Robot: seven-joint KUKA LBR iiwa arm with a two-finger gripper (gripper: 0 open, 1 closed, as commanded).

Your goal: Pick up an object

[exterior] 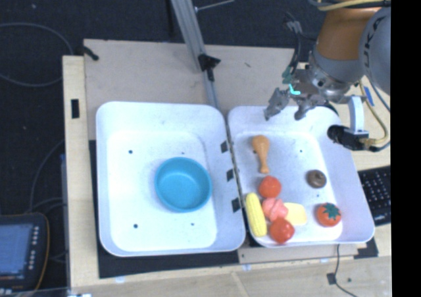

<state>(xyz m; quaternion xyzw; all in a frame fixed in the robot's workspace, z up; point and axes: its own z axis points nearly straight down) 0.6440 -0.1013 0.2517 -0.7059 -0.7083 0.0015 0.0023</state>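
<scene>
The tool hangs over the far edge of the right bin, its two fingers spread apart with nothing between them. The grey arm with its orange band reaches in from the right behind it. All the pickable things lie nearer the camera than the tool, inside the right bin. Closest to the tool is a toy drumstick, just below it and slightly to the left, apart from the fingertips. Below and to the right of the tool sits a small brown doughnut. Further down, a red tomato lies just beyond the drumstick's end, with a yellow corn cob to its lower left against the bin's left wall. Next to the corn are a pink piece, a pale yellow piece and another red piece, clustered and touching. A strawberry-like red fruit with a green top lies well below the tool, towards the bin's right side. In the left bin, well to the left of the tool, stands a blue bowl. Both bins rest on the tabletop.
</scene>
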